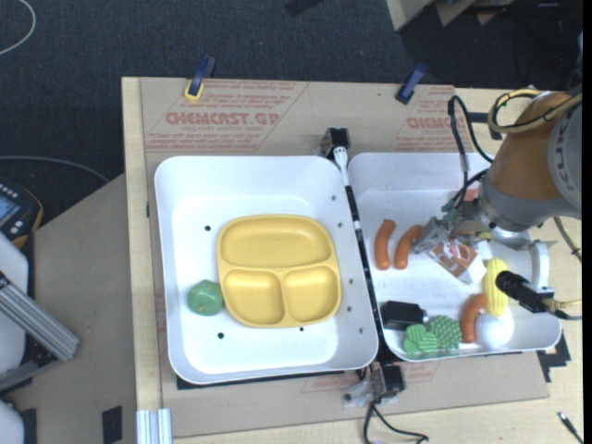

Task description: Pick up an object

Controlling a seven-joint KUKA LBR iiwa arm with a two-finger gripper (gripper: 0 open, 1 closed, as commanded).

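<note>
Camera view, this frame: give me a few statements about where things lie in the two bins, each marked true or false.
1. The yellow tray lies in the left bin. True.
2. The green ball sits inside one of the tray's compartments. False: it lies on the bin floor beside the tray, at its left.
3. Two sausages lie side by side in the right bin. True.
4. The claw hangs over the left bin. False: it is over the right bin, near the sausages.
5. The green leafy toy lies near the right bin's front edge. True.
</note>
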